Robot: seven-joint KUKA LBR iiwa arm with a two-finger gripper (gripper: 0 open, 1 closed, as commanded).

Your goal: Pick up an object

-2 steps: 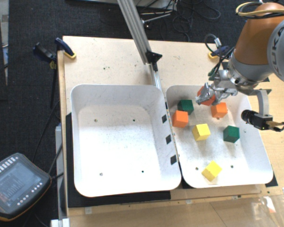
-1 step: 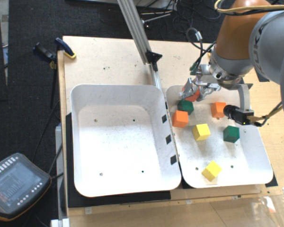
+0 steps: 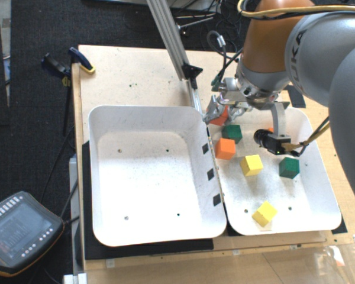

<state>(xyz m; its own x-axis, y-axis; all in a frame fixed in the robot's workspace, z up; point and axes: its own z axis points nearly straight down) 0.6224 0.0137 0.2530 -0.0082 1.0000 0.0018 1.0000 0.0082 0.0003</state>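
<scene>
Camera view: end effector (image 3: 218, 115) low at right bin (image 3: 319, 206) far-left corner, fingers pinching red-orange block (image 3: 220, 117). Nearby in same bin: green cube (image 3: 231, 133), orange cube (image 3: 225, 148), two yellow cubes (image 3: 252, 164), dark green cube (image 3: 289, 168). Left bin (image 3: 106, 218) alongside.

Left bin (image 3: 106, 158) open floor – right bin (image 3: 319, 206) crowded at top by blocks (image 3: 226, 148), arm (image 3: 302, 46).

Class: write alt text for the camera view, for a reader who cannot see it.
A grey robot arm reaches from the right over the right-hand shallow white bin, which holds small orange, yellow and green cubes.
</scene>
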